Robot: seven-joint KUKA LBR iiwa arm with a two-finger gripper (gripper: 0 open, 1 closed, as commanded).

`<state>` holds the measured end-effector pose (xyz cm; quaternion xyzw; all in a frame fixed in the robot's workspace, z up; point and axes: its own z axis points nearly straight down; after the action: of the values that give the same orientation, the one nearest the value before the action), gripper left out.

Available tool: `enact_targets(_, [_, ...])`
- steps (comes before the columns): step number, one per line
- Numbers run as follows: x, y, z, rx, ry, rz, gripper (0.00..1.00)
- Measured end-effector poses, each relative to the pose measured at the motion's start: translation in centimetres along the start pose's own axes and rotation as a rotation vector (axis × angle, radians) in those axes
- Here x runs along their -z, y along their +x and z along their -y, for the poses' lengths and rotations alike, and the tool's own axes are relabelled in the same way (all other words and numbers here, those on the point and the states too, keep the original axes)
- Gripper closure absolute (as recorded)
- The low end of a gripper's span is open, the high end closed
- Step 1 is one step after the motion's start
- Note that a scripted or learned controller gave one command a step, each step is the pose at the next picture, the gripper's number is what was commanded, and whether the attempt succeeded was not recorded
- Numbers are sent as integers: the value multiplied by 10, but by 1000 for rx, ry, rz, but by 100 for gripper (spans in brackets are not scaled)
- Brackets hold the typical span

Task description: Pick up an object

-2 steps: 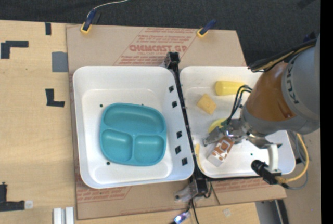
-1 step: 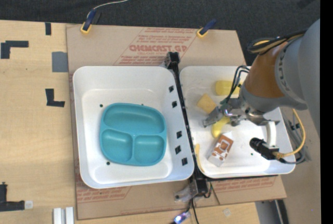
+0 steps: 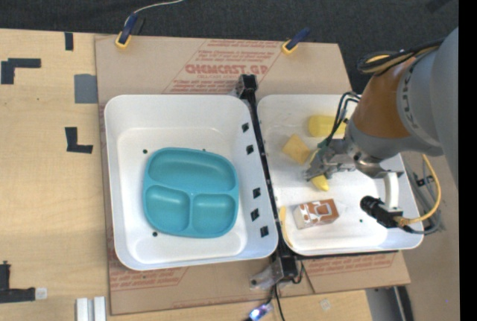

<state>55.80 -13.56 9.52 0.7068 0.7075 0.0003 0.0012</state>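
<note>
While hand [image 3: 320,170] hovers over yellow piece [image 3: 320,182], grip state unclear; cardboard [image 3: 223,68] print unreadable.

Two white bins [image 3: 119,126] sit on brown cardboard [image 3: 216,62] printed with red lettering. A teal divided plate [image 3: 191,191] lies in the left one. The right one holds pale yellow blocks [image 3: 296,149], the nearest at nine o'clock from the grey arm [image 3: 417,100] with its orange band [image 3: 376,107], and a brown-and-white packet [image 3: 315,213] at six o'clock.
</note>
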Motion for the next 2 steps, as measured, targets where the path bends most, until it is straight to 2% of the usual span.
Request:
enact_targets(1, [94,92,-36,7,-4,-2,100])
enact_targets(2, [89,144,-70,1,3,-1,100])
